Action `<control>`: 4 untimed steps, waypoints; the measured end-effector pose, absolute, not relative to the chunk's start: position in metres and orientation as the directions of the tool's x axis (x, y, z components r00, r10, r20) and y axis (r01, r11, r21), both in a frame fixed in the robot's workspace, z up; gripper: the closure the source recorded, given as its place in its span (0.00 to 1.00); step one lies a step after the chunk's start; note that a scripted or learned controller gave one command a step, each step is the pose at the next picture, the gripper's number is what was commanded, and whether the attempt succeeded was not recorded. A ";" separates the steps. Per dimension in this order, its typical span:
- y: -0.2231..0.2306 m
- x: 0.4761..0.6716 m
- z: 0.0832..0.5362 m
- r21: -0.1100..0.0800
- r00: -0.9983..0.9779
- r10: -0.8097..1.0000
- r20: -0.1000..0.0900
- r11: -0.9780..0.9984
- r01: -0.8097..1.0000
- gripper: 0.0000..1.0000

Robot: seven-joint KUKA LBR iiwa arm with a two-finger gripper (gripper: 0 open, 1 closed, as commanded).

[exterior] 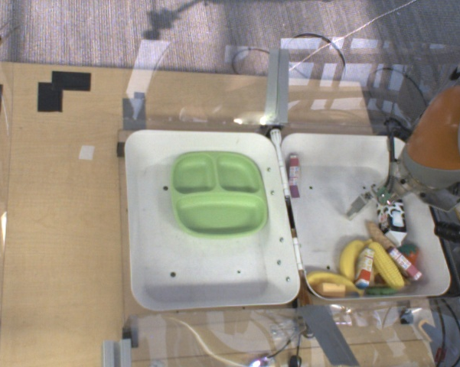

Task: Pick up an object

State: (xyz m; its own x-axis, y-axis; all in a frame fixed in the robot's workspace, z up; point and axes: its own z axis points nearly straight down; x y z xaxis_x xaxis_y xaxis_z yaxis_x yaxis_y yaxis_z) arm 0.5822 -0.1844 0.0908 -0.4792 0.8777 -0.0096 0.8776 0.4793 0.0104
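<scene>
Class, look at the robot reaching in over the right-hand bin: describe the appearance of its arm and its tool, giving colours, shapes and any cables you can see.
The arm is a rounded, bulky body with a broad orange band and grey casing beside it. Below it sits the tool, small, grey and metallic, with thin fingers. Dark cables run beside the wrist.

Green tray (218,193) in left bin (149,281); toys (375,266) in right bin (321,205).

The arm (442,140) is cut off at the frame's three o'clock edge. At the right bin's (329,167) five o'clock corner, piled toys overlap bananas (352,257); their small labels are unreadable. The gripper (371,199) is too small and blurred to read.
</scene>
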 end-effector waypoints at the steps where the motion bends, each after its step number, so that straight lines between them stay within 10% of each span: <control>1: -0.174 0.639 0.089 0.011 -0.386 0.922 -0.006 0.386 0.922 0.00; 2: -0.188 0.530 0.115 0.005 -0.485 0.875 -0.004 0.485 0.875 0.00; 3: -0.115 0.555 0.098 0.026 -0.458 0.889 -0.016 0.459 0.888 0.00; 4: -0.143 0.496 0.093 0.024 -0.489 0.872 -0.024 0.489 0.872 0.00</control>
State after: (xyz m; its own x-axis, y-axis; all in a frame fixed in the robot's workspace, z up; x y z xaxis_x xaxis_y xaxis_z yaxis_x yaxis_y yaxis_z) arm 0.4959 -0.1428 0.0934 -0.4886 0.8722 -0.0244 0.8719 0.4891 0.0236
